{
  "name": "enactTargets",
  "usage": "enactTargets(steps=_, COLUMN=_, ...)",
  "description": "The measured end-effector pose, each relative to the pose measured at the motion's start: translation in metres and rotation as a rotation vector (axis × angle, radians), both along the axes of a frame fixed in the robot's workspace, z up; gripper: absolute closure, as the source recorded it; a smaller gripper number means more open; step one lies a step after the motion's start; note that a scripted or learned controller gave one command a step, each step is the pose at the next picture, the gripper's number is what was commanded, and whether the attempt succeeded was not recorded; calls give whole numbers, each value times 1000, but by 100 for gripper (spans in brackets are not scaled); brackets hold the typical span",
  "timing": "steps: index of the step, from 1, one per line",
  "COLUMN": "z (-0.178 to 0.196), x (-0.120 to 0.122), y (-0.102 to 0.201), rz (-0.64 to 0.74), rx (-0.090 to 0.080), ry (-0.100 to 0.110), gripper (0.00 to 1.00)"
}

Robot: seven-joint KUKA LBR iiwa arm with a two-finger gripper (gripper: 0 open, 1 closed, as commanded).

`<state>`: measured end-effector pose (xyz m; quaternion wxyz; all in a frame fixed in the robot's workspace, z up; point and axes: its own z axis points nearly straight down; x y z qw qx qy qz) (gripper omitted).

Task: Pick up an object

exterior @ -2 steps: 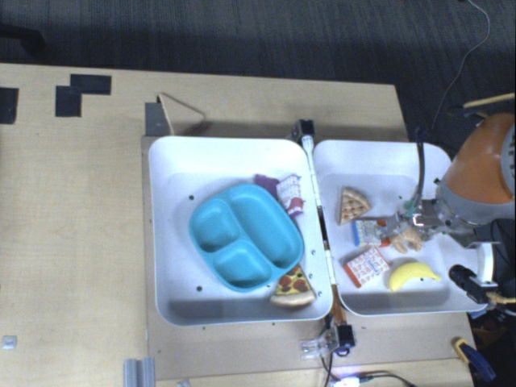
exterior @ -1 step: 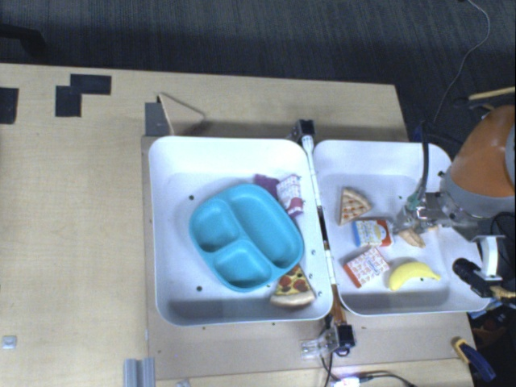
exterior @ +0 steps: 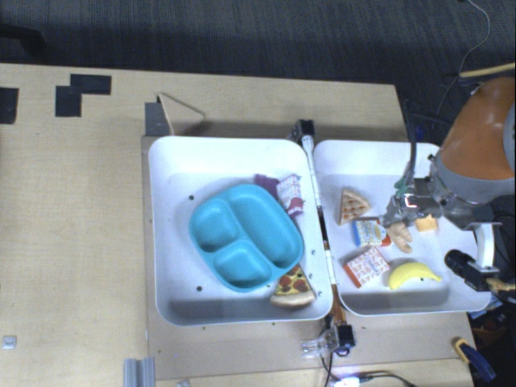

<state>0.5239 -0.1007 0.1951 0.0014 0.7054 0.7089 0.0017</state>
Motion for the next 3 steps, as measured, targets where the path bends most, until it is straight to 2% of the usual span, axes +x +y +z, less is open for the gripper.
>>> enactTargets(steps=3, z=32, x=4, y=2, rz=13, rx=1, ry=-9, gripper=100)
